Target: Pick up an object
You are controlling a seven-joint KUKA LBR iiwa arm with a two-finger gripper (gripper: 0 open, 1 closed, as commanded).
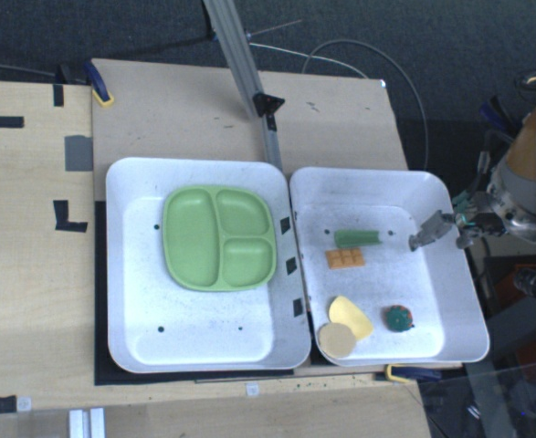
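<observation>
Arm reaches from right; hand [429,233] over right bin [450,272] rim, finger spread indiscernible, nothing visibly held.

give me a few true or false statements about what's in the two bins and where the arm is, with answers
1. The green divided plate lies in the left bin. True.
2. The green stick-shaped piece lies in the left bin. False: it lies in the right bin, just above the orange waffle piece.
3. The gripper holds the orange waffle piece. False: the piece lies on the bin floor, apart from the gripper.
4. The round dark green and red item sits in the near right part of the right bin. True.
5. The yellow piece lies on the divided plate. False: it lies in the right bin, next to a tan disc.
</observation>
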